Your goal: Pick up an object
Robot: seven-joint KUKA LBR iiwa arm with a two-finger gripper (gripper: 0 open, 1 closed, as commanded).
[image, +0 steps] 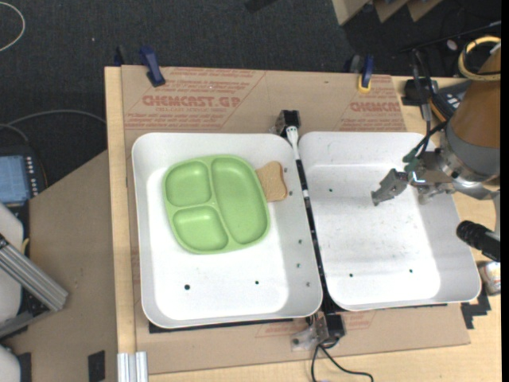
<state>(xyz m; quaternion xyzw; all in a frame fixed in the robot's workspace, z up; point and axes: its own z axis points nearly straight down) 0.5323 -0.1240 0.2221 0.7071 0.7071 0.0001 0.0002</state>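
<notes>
From my seat at the remote console I see the table (199, 94), a brown board with red lettering, carrying two shallow white bins side by side. The left bin (231, 293) holds a light green divided plate (216, 204) with three compartments, lying flat in the upper half of the bin and turned a little askew. Just beside the plate's upper right edge, touching it or very nearly so, lies a small tan object (273, 181) that looks like a slice of bread or a sponge (I can't make out which from here). It sits close to the bin's right wall, near the black strip where the two bins meet. The right bin (382, 277) shows a bare, faintly speckled floor under the arm. The arm (477, 126) comes in from the right, its orange band above the wrist at the frame's edge, and the hand (388, 189) hangs over the upper middle of the right bin, well apart from the plate and the tan object. Its dark fingers point down and to the left; I see nothing between them, but at this angle I cannot tell whether they are spread or closed. Two clamps, one blue (151, 66), pin the board's far edge.
</notes>
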